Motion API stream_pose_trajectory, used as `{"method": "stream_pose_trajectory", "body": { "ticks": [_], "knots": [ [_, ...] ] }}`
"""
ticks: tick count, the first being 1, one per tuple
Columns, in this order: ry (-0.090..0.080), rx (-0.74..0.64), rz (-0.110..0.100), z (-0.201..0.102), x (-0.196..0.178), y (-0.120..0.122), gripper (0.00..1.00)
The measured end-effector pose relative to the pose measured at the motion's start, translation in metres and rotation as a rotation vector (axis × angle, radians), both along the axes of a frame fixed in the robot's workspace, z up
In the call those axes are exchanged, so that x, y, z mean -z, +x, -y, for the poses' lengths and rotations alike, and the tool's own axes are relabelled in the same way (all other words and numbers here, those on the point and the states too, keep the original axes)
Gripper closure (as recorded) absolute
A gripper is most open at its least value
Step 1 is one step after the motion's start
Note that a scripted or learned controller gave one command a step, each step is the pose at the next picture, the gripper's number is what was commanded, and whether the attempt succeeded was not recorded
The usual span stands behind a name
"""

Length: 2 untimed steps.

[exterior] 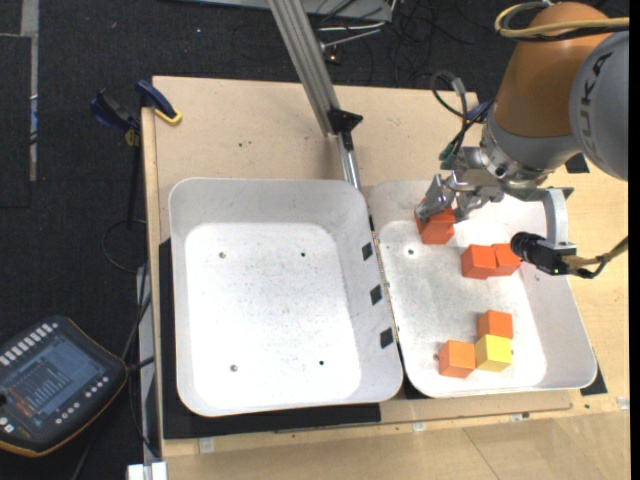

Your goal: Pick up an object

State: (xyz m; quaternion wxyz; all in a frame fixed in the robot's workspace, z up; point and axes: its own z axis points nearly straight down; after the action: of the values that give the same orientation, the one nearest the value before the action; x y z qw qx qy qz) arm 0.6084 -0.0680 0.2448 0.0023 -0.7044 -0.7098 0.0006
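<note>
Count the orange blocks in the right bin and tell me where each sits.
4 or 5. One at the gripper, near the bin's far left; an orange piece mid-bin, possibly two blocks touching; one atop the yellow block, at; one beside it. The arm may hide more.

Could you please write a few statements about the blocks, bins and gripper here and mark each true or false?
1. All the blocks lie in the right bin. True.
2. The yellow block sits alone at the bin's far edge. False: it lies near the front, touching two orange blocks, one behind it and one beside it.
3. The gripper is over the left bin. False: it is at the right bin's far end, right at an orange block.
4. A handheld control pendant lies left of the bench. True.
5. An orange block lies mid-bin, apart from the front cluster. True.
</note>
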Motion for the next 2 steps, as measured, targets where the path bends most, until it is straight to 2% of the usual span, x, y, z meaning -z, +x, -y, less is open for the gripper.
{"method": "stream_pose_trajectory", "body": {
  "ticks": [2],
  "knots": [
    [0.0, 0.0, 0.0, -0.092, 0.014, -0.063, 1.0]
  ]
}}
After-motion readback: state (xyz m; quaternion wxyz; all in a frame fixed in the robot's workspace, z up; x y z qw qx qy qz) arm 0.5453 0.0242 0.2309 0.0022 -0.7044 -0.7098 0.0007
